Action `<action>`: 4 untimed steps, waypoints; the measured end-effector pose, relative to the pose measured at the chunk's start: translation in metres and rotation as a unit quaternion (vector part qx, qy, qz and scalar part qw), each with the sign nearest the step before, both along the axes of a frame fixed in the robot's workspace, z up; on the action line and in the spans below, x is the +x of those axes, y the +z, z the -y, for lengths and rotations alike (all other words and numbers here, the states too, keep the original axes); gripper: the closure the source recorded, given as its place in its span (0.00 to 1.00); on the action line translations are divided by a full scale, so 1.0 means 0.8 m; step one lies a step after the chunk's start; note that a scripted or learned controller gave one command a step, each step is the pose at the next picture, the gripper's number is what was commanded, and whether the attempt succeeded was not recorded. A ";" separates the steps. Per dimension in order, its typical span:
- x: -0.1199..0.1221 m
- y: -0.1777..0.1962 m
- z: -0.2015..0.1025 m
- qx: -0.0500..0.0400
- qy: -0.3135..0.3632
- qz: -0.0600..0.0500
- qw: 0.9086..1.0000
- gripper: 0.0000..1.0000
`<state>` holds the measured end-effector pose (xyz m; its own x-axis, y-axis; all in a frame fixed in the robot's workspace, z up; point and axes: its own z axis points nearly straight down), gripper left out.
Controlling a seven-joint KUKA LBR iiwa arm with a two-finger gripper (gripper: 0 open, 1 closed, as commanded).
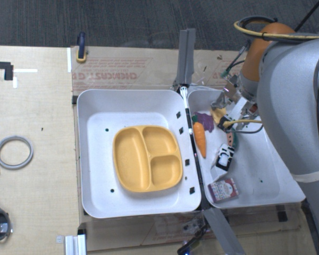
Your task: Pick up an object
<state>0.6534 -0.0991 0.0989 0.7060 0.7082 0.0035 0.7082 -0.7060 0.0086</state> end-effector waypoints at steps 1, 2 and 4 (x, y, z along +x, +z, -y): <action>-0.061 -0.010 -0.004 0.002 -0.169 -0.007 0.986 0.00; -0.003 -0.005 -0.004 0.002 -0.283 -0.005 0.959 0.00; 0.001 0.001 0.001 0.003 -0.287 -0.002 0.958 0.00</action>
